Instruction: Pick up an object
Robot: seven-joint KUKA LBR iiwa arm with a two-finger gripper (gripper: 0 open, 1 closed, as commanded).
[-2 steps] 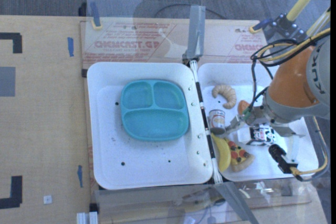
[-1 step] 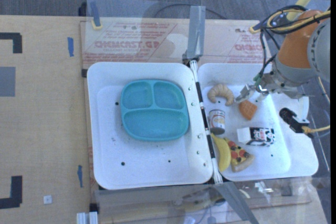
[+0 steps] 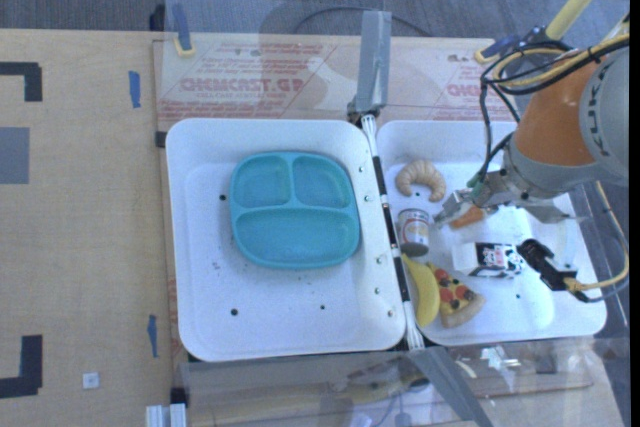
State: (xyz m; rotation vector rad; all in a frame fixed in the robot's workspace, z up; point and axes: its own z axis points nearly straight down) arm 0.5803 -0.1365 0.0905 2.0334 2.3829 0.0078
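gripper [image 3: 450, 211] low in the right bin [image 3: 575, 320], near the middle, pointing toward the left. can't tell whether spread wide or pinched tight, too small and blurry there. just beside it, on the arm's side, a small orange thing [image 3: 468, 217], maybe touching the gripper, hard to say. not clear if held or only lying on the white floor of the bin.

a bit further left and down, a little can [image 3: 414, 230], close to the wall between the two bins, near the gripper but apart from it. behind the can, toward the back of the bin, a tan croissant [image 3: 421, 179], curved like a moon.

in front of the gripper, a black and white toy [image 3: 497, 258] lying flat. at the front left corner of the same bin, a yellow banana [image 3: 424, 290], and right next to it, touching, a pizza slice [image 3: 460, 300] with red dots on top.

behind the gripper, the grey arm [image 3: 550, 175] with its orange band [image 3: 555, 125], stretched in from the right.

next door, the left bin [image 3: 200, 315], with a blue-green plate [image 3: 295, 210] in the middle, split into three parts, two small at the back and one big at the front. both bins side by side on a pale wooden bench [image 3: 80, 215] with bits of blue tape [image 3: 134, 89] on it.
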